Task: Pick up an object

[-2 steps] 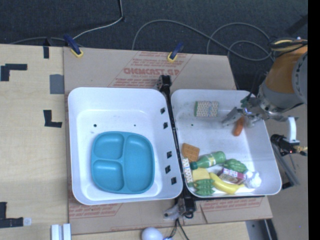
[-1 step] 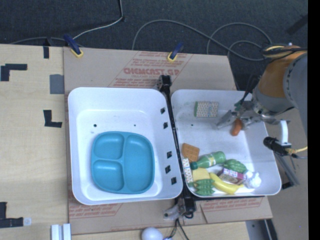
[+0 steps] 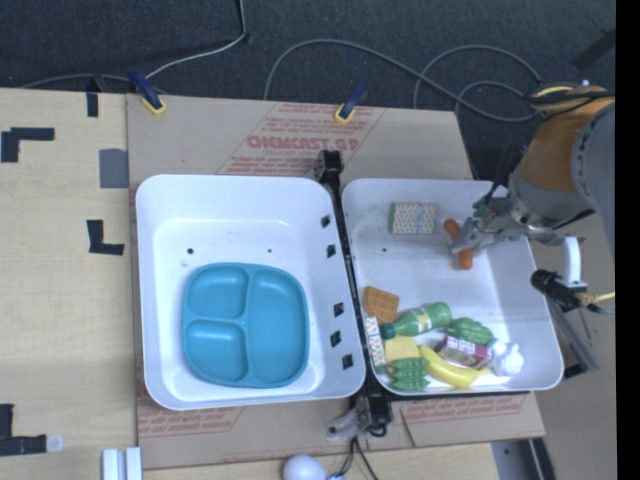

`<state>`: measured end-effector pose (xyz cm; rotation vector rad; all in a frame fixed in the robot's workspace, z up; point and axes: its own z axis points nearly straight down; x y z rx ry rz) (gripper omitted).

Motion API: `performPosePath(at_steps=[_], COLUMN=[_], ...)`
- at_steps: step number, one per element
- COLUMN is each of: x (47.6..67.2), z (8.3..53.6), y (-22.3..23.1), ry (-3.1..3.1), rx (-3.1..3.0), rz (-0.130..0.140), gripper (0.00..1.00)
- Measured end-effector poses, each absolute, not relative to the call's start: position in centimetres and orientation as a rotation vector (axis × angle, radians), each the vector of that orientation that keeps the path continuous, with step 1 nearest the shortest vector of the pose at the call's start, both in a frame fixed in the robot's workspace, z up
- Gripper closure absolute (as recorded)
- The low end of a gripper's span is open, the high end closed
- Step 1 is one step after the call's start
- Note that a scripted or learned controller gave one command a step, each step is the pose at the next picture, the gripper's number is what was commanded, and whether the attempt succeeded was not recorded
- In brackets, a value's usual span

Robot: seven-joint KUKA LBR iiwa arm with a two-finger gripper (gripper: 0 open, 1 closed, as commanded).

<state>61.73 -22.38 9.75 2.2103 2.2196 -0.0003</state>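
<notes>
My gripper [image 3: 476,232] hangs low over the far right part of the right bin [image 3: 520,278]. It sits right on a small orange-red piece [image 3: 460,248] that pokes out on either side of it. A speckled green pad [image 3: 413,217] lies just left of the gripper. At the bin's near end a pile holds a green bottle [image 3: 420,319], a yellow banana [image 3: 450,369], a tan cracker [image 3: 380,303] and a colourful packet [image 3: 466,349].
The left bin [image 3: 160,218] holds a blue divided plate [image 3: 245,325]. A black divider [image 3: 340,268] runs between the bins. Cables trail across the dark floor behind the bench. The arm's grey and orange body [image 3: 570,163] stands over the right bin's right rim.
</notes>
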Motion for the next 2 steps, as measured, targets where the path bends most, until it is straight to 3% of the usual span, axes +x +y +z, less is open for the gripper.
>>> performPosePath(at_steps=[1,2], x=[61.4,58.3], z=[8.6,18.5], y=[-12.9,-3.8], ry=[2.224,2.225], rx=[2.218,2.218], rz=[0.004,0.002], gripper=[1.0,1.0])
